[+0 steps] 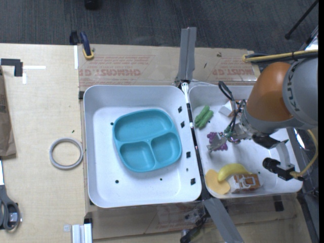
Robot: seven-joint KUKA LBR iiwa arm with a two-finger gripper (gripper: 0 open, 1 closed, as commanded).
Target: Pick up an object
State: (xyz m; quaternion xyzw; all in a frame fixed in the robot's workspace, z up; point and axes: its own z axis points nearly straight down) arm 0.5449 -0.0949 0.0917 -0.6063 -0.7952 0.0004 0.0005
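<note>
Gripper (pixel 229 135) hangs low in the right bin (pixel 217 91), just beside the purple grapes (pixel 218 140), likely set to take them; whether its jaws are wide or closed I cannot tell. Green pepper (pixel 204 116) lies near above, banana (pixel 231 172) and brown carton (pixel 247 181) below, crowding little. Blue divided tray (pixel 147 140) sits in the left bin (pixel 96 151)

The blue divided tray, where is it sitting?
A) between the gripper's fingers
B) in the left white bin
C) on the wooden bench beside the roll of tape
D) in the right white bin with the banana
B: the blue divided tray lies flat inside the left white bin, while the banana lies in the right white bin and the roll of tape lies on the bench outside both.
</note>
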